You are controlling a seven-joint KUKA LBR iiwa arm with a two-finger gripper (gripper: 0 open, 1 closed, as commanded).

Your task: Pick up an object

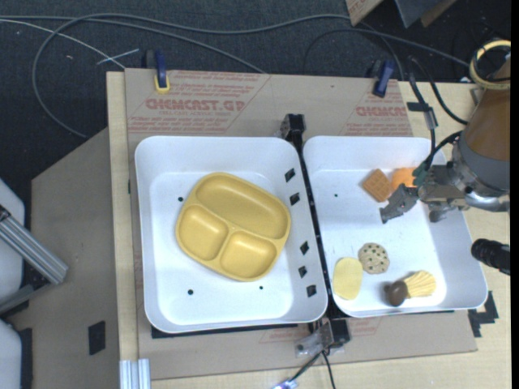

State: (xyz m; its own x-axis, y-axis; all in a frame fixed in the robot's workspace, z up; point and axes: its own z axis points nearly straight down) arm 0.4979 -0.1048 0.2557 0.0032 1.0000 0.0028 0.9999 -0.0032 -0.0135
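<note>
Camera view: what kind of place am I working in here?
Probably a robotics lab test bench, not a kitchen: two shallow white bins clamped to a cardboard-covered board, toy food such as a round speckled cookie, and loose cables across dark carpet.

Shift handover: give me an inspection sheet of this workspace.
Surface: two white bins, left bin and right bin, on a cardboard-covered bench.
Job's things: right bin holds cracker, orange piece, cookie, pale yellow piece, shell-shaped piece.
Clutter: yellow divided plate in left bin.
Grippers: tool low over right bin, beside the cracker.
Cables: several across the dark floor and at the arm.
Surroundings: blue clamps, cardboard box.
</note>
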